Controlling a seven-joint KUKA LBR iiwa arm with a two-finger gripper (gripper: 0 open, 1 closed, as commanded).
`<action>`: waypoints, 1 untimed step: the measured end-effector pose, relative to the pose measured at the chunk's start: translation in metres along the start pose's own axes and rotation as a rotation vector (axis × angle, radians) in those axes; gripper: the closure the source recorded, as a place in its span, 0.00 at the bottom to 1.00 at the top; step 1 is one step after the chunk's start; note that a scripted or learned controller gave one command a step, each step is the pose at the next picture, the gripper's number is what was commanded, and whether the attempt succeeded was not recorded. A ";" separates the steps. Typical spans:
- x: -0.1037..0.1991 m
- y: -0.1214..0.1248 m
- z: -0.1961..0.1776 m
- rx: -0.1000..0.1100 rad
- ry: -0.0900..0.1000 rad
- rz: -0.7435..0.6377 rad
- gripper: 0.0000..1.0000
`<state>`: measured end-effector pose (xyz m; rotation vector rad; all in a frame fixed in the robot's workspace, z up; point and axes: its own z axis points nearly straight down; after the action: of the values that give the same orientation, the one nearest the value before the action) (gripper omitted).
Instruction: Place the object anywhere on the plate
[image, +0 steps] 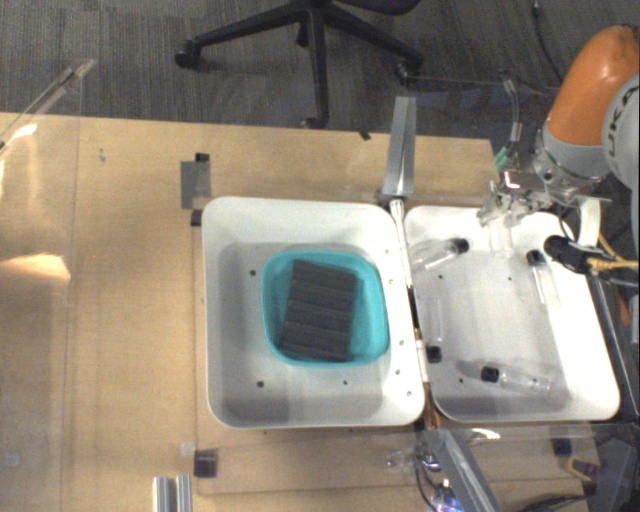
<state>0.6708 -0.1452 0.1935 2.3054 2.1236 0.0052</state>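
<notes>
Two shallow white bins sit side by side on the wooden table (110, 330). The left bin (230, 390) holds a teal square plate (372, 300), and a dark grey ridged block (320, 308) lies on that plate, roughly in its middle, its long side running slightly tilted from the far edge to the near edge. The block rests fully inside the plate's rim and touches nothing else.

The right bin (590, 380) holds a few clear, thin pieces with small black ends, scattered near its far corner, its right side and its near edge; what they are is hard to tell. A metal post (401, 150) stands at the far end of the seam between the bins.

The arm (595, 95), with its orange band, comes in at the upper right, over the far right corner of the right bin, well apart from the plate and the block. Its fingers cannot be made out clearly there, so whether they are spread or closed is impossible to tell. Nothing is visibly held between them.

Beyond the table, the black base of an office chair (315, 40) stands on the grey carpet.
</notes>
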 end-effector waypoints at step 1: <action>0.000 0.000 0.000 0.000 0.000 0.000 0.00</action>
<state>0.6708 -0.1453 0.1936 2.3058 2.1231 0.0057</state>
